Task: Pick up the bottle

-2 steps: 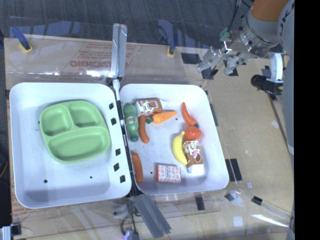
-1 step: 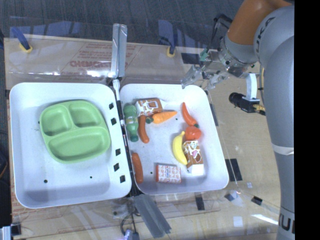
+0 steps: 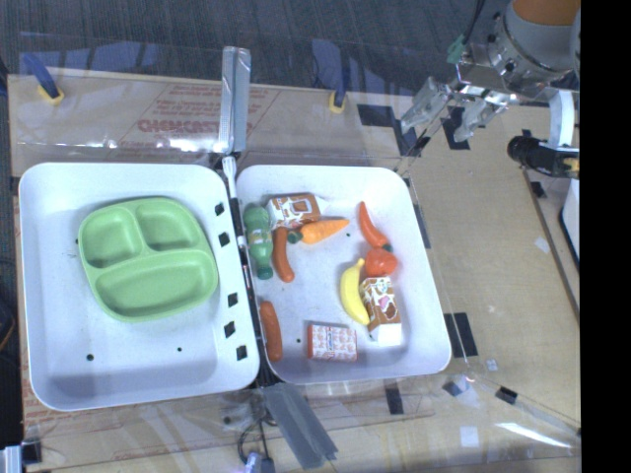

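The bottle (image 3: 258, 239) is small and green. It lies along the left wall of the right bin (image 3: 419, 264), beside a brown sausage (image 3: 283, 255). My gripper (image 3: 441, 123) hangs above the bench past the right bin's far right corner, well away from the bottle. Its two fingers are spread apart with nothing between them.
The right bin also holds a carrot (image 3: 323, 231), a red chili (image 3: 371, 226), a tomato (image 3: 381, 262), a banana (image 3: 353, 292), cartons (image 3: 294, 208) (image 3: 381, 308) (image 3: 331, 342) and a second sausage (image 3: 270, 330). In the left bin (image 3: 59, 363) sits a green divided plate (image 3: 148, 257).
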